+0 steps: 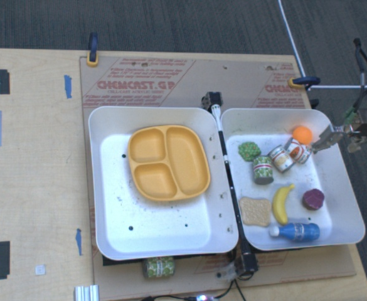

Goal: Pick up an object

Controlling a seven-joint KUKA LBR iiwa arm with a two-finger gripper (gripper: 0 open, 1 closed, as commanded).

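Up at the right bin's (352,199) far right edge, the gripper (324,142) hovered; whether it was wide or narrow I could not tell. Beside it, near the far right corner, lay an orange ball (302,134) and two cans (288,155).

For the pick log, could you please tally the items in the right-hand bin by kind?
Cans: 2, green can and tilted can
Fruit: 2, banana and orange
Broccoli: 1
Bread slice: 1
Blue bottle: 1
Dark red round item: 1
Total: 8
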